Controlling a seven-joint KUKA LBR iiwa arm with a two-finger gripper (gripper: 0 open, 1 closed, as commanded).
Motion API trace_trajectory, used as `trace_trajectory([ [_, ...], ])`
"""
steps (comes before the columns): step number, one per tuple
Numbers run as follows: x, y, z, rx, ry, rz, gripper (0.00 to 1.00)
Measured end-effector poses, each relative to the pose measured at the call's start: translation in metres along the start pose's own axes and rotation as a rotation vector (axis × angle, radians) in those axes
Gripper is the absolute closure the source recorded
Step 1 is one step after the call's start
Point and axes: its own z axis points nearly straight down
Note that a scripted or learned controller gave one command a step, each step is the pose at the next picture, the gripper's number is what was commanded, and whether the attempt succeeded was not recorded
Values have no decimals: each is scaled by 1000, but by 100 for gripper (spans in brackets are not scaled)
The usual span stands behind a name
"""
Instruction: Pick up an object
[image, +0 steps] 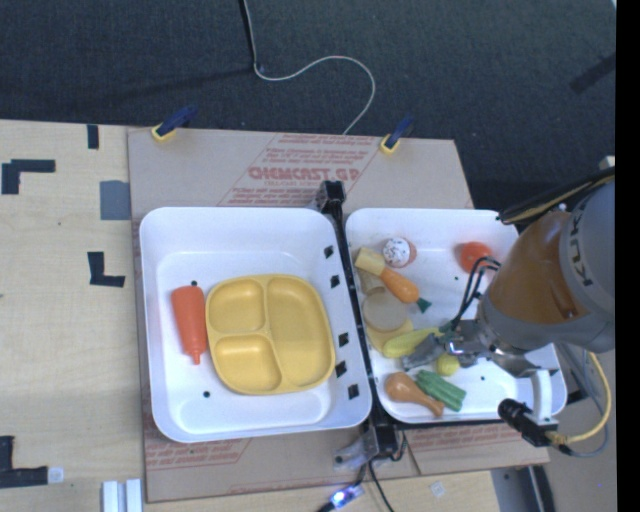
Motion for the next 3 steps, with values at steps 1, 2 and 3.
trace_trajectory([
  [1,-1,0,-12,-2,-1,1,100],
  [2,2,10,-70,-6,-1,-1,100],
  [3,3,9,-112,-5,-1,0,100],
])
